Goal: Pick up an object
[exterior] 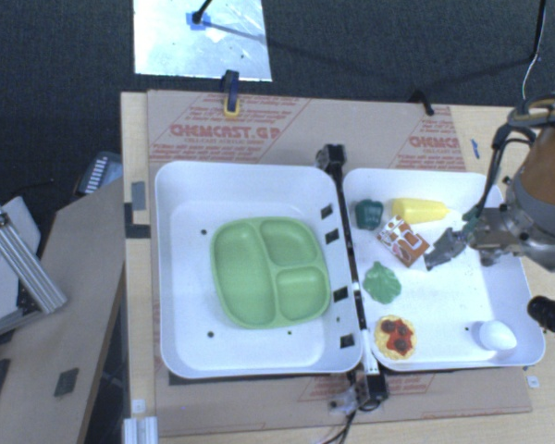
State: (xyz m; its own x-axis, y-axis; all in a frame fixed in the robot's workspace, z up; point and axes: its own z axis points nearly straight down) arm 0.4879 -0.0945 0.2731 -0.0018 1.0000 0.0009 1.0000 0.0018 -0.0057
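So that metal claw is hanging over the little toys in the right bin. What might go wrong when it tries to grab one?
Two risks, as I judge it. The gripper sits right beside the red-and-white box, which lies close to the yellow piece and the green leafy toy; closing there might nudge a neighbour or catch two. The white egg is round and near the bin's wall, so it could roll away.
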